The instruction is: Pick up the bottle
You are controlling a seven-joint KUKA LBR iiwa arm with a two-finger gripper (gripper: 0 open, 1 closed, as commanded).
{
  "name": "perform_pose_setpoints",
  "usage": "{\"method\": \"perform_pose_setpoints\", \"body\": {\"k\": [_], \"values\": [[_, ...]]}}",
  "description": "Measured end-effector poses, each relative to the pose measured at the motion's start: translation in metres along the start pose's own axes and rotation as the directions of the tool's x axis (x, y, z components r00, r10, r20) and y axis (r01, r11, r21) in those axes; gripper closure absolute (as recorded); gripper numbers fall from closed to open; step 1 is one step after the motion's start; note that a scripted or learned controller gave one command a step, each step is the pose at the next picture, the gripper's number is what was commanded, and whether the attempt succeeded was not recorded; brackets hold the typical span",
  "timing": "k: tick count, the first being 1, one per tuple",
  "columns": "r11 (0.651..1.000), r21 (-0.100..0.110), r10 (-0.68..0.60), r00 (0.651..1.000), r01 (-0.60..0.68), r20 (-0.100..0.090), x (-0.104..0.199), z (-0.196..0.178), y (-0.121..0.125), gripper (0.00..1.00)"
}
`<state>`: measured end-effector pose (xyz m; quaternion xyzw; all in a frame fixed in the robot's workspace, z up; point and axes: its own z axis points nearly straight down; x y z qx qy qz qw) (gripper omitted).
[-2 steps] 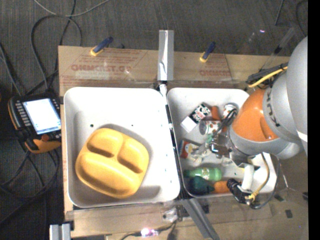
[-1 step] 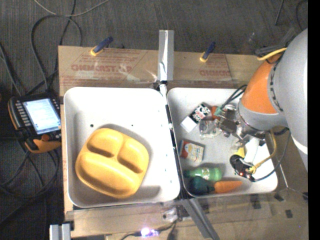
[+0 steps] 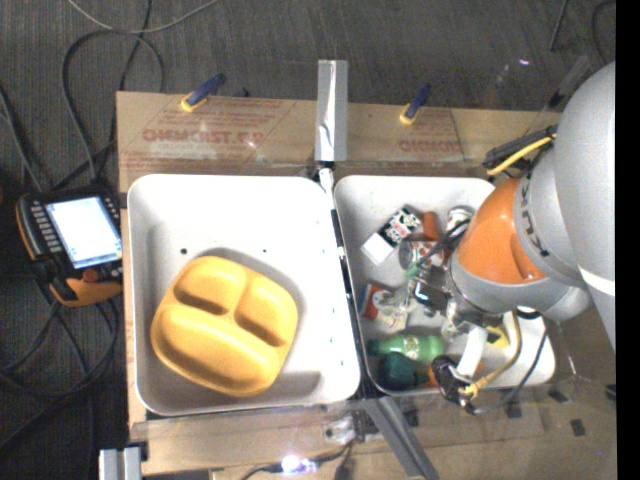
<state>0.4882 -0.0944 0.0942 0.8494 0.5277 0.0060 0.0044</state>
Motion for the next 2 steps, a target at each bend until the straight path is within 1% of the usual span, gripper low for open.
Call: {"method": "perform_pose_setpoints", "body": {"k": [1, 2], "values": [[0.992, 0.012, 0.128, 0.992, -0.128, 0.006, -0.001, -0.010, -0.004, 0.00], [0.946, 0.013, 0.323, 0.946, -0.323, 0.016, 0.051, -0.089, -0.030, 0.00]]}}
